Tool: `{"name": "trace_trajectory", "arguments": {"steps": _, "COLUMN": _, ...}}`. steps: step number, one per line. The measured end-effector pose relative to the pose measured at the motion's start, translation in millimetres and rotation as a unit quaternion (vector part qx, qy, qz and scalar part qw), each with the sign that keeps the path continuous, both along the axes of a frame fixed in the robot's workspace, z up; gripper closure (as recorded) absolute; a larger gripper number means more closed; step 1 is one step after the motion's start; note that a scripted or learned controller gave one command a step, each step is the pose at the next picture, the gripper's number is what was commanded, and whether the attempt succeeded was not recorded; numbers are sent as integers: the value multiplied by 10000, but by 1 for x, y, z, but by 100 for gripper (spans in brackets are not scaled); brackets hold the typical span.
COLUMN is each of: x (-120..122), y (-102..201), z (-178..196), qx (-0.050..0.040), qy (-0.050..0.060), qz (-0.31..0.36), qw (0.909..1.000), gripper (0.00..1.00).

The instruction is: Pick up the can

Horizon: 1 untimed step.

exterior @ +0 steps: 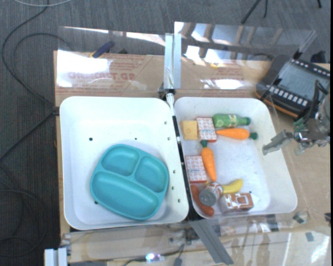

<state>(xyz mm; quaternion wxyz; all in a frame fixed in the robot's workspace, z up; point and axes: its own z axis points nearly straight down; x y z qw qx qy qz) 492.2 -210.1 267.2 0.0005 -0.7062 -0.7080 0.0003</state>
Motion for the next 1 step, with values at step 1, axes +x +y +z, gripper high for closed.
{"name": "trace_trajectory", "arguments": {"steps": 1, "x": 66, "y": -1, "z": -136, "qx": -1, "qy": 9, "qz": 97, "qw": 10000, "gripper": 0}}
